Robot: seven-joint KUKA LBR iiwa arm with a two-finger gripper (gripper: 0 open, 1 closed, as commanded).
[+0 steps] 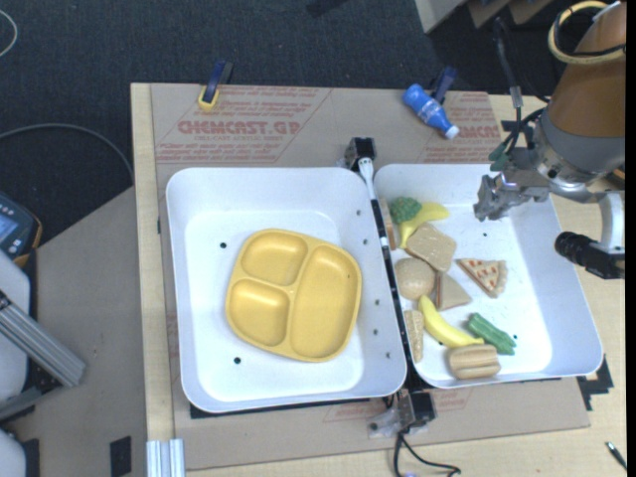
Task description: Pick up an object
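Note:
The right bin [556, 296] holds a heap of toy food along its left side: a green broccoli piece [403, 209], a yellow banana [443, 328], a tan bread slice [430, 245], a pizza wedge [485, 273], a green pepper [491, 332], a hot dog bun [473, 363] and a round tan piece [414, 279]. My gripper [489, 205] hangs over the bin's far part, to the right of the broccoli and above the pizza wedge. Nothing shows between its fingertips.
The left bin [194, 296] bears a yellow three-compartment tray [293, 293]. A blue clamp [429, 106] and a yellow-tipped clamp [211, 87] sit on the board's far edge. A black clip [360, 153] stands between the bins. The right bin's right half is bare white floor.

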